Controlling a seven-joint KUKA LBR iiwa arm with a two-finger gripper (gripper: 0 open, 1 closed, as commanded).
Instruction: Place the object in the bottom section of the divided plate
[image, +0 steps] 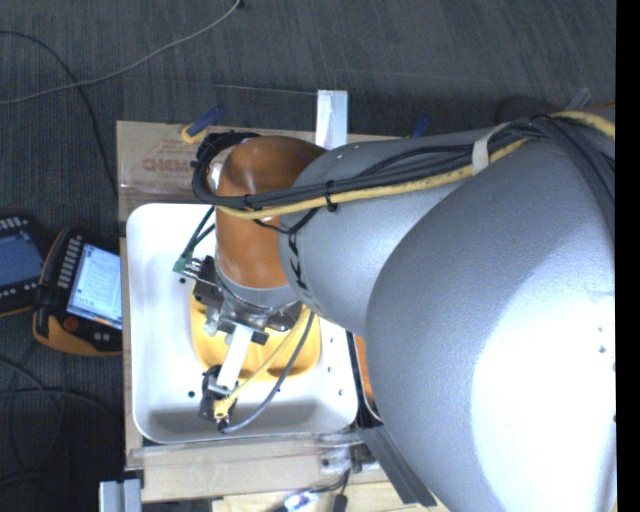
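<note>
A yellow divided plate lies in the left white bin; I see just its edges on either side of the arm, and its sections are hidden. My gripper hangs straight over the plate, below the orange wrist band. The wrist covers whatever lies under it, so I cannot make out an object on the plate or in the gripper.
The big grey arm covers the right bin, leaving a narrow strip with something orange by the divider. A teach pendant lies on the floor to the left. Cardboard lies behind the bins.
</note>
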